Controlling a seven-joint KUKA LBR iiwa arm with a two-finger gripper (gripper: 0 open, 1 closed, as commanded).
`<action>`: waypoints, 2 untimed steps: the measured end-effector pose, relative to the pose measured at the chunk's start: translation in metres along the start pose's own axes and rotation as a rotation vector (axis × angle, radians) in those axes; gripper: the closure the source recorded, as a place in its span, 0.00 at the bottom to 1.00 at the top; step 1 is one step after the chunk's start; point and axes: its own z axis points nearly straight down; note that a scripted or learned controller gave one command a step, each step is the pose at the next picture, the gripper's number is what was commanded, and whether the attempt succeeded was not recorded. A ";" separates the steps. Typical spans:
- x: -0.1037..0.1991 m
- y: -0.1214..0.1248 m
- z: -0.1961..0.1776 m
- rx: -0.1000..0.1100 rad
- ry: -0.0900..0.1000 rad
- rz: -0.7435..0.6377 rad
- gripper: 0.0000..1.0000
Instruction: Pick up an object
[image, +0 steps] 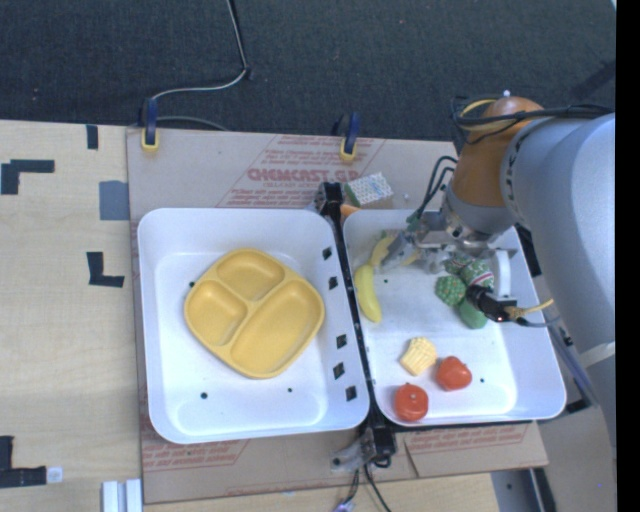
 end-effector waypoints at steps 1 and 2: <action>0.004 -0.027 0.010 -0.001 0.001 0.001 0.00; -0.005 -0.035 0.009 -0.002 0.002 -0.001 0.00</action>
